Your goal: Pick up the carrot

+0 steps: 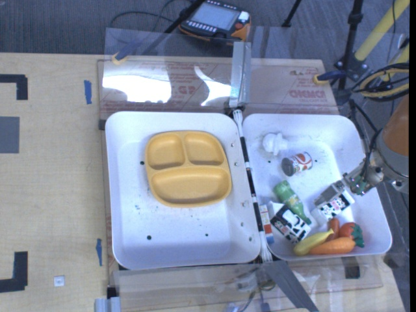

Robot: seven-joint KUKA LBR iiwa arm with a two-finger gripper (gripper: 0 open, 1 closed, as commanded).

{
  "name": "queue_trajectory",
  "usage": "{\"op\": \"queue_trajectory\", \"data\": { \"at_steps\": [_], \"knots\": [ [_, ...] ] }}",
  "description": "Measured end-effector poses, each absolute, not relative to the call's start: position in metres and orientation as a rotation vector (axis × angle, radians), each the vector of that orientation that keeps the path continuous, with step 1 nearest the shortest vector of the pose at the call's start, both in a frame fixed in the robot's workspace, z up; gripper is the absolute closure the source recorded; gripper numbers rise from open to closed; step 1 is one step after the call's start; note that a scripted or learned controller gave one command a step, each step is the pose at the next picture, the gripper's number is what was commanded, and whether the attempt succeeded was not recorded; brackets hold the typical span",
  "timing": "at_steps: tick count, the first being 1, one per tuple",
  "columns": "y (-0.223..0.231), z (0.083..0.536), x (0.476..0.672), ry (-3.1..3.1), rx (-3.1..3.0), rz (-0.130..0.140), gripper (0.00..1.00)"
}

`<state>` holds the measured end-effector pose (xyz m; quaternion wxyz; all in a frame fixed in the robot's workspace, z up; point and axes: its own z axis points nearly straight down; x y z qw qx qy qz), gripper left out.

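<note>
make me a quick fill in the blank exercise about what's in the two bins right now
1. The yellow divided plate lies in the ____ bin of the camera view.
2. The carrot lies near the right bin's ____ edge, beside the banana.
3. The plate is divided into ____ compartments.
4. The gripper is above the ____ bin.

Missing words: left; front; three; right
</note>
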<state>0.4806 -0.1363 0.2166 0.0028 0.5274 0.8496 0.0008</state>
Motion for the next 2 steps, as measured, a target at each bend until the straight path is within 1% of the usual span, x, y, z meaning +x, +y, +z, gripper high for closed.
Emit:
{"op": "queue_trajectory", "data": {
  "at_steps": [1, 2],
  "knots": [
    [-0.105, 0.112, 0.488, 2.647, 1.64, 0.02, 0.0],
    [-0.105, 0.123, 0.49, 2.639, 1.637, 0.021, 1.0]
  ]
}}
